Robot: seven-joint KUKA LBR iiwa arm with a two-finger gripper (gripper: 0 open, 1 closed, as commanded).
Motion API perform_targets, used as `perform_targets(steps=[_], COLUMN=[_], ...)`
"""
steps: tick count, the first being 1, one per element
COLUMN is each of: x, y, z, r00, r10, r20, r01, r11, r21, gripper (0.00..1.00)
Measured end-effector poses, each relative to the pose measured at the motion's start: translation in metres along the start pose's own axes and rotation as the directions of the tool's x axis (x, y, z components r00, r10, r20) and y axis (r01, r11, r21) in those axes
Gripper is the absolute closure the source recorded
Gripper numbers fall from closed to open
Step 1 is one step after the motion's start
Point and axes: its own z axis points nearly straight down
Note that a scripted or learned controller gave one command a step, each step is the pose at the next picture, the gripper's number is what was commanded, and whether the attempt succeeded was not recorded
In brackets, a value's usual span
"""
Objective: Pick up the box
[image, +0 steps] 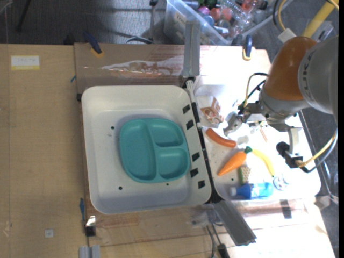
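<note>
Nearby, box (pixel 212 110) print blurred, beside pincer (pixel 235 123).

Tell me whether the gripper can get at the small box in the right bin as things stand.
Probably yes. The box lies uncovered near the bin's upper left corner, with the gripper just to its right. Only the sausage lies close, below it, and the bin wall could crowd the approach.

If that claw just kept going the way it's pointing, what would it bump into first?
Probably the hot dog. The gripper points down and left, and the hot dog lies just below it in the right bin; depth is hard to judge.
</note>
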Motion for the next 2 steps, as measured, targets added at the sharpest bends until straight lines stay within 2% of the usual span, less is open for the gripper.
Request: perform_targets(steps=[1, 2], x=[-0.005, -0.006], y=[-0.062, -0.061], z=[0.022, 0.011], r00=[0.999, 0.999], r10=[-0.051, -0.048], r20=[0.003, 0.005], r01=[0.051, 0.048], r11=[0.999, 0.999], r21=[-0.013, -0.020], gripper=[0.00, 1.00])
